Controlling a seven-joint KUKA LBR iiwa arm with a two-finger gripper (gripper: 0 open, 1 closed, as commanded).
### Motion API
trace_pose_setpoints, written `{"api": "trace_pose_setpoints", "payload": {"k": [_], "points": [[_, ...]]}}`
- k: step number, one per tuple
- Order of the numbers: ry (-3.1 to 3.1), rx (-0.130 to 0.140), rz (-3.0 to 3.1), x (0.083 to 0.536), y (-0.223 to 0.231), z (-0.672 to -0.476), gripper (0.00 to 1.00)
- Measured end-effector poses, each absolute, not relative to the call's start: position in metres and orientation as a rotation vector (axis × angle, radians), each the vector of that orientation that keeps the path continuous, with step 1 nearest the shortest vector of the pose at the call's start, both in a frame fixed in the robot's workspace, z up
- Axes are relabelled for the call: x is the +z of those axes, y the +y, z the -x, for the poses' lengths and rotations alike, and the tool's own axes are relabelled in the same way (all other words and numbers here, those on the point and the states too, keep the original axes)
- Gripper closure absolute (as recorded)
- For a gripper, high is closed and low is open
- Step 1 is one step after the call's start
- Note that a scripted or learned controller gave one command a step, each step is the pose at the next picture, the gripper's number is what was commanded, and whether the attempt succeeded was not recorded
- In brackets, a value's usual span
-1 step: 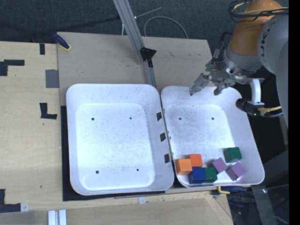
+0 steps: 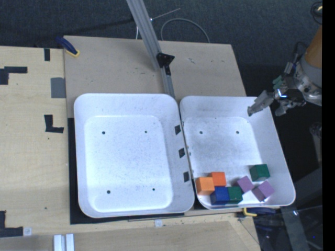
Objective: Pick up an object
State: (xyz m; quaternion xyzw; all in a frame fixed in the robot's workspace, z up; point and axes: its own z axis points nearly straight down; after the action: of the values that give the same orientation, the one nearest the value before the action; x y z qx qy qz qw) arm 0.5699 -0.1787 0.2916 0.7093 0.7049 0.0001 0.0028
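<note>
Two shallow white bins sit side by side on the bench (image 2: 209,61): the left bin (image 2: 84,140) and the right bin (image 2: 272,140), their inner rims touching. One grey metal pole (image 2: 144,25) slants down from the top edge to the seam between them.

One arm (image 2: 314,61) reaches in from the right, its orange band at the frame's edge and the wrist tilted down toward the left. The gripper (image 2: 260,104) hangs over the far right corner of the right bin, well apart from the blocks. One grey finger (image 2: 258,105) juts out leftward; how far the jaws are parted cannot be told, and nothing is seen between them.

Seven small blocks cluster in the near right corner of the right bin, counted by colour: two orange blocks (image 2: 205,184) (image 2: 218,178) touching, one blue block (image 2: 222,194), two green blocks (image 2: 235,194) (image 2: 259,172), and two purple blocks (image 2: 244,183) (image 2: 263,191). The blue one lies just beside the nearer green one.
</note>
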Motion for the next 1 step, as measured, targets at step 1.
{"api": "trace_pose_setpoints", "payload": {"k": [1], "points": [[2.236, -0.005, -2.218, 0.1891, -0.0757, -0.6333, 0.00]]}}
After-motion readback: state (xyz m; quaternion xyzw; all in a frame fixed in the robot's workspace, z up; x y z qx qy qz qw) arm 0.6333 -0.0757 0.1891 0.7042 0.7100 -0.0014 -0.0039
